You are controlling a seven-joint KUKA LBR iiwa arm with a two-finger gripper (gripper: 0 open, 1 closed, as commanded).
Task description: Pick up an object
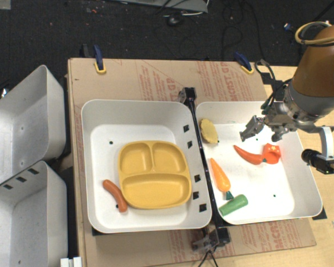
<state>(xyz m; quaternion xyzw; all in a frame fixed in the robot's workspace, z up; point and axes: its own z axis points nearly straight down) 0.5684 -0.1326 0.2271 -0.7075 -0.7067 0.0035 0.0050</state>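
Red pepper (257, 154) lies lengthwise, tip pointing left, stem right.

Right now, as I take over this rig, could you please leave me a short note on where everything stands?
Claw: open, holding nothing, above the right white bin near its back, close to the red chilli pepper.
Right bin: red chilli pepper, small red-orange pepper, orange carrot, green cucumber, pale yellow potato-shaped toy.
Left white bin: yellow divided plastic tray, orange-red sausage beside it.
Done: nothing picked.
Left: grasp and lift one object.
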